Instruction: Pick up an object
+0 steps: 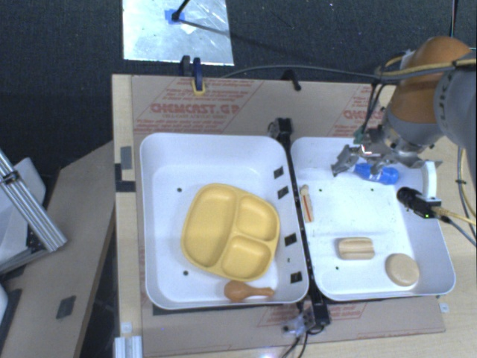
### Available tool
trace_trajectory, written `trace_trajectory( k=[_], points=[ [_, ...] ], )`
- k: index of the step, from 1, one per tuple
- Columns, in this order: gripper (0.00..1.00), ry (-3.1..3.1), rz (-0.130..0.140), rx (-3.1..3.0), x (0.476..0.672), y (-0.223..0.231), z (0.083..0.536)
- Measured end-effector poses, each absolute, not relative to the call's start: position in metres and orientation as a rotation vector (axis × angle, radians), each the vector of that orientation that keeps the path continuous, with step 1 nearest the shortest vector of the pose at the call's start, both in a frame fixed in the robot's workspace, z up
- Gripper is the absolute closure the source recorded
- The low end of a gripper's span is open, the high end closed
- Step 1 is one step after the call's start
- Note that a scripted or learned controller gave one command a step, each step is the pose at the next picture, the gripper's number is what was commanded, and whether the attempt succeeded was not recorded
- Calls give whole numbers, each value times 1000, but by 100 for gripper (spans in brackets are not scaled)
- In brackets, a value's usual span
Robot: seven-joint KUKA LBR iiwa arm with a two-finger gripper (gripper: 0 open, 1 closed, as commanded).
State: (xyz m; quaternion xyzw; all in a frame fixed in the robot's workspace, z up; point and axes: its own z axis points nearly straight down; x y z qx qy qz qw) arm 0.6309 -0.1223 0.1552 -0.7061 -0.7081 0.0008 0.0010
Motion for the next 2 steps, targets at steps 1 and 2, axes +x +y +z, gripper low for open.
trace_trajectory(
  k=[1,2],
  points=[
    [0,-2222,2,-2217,632,-122,93],
    [0,-2224,-1,-2220,633,-121,85]
  ],
)
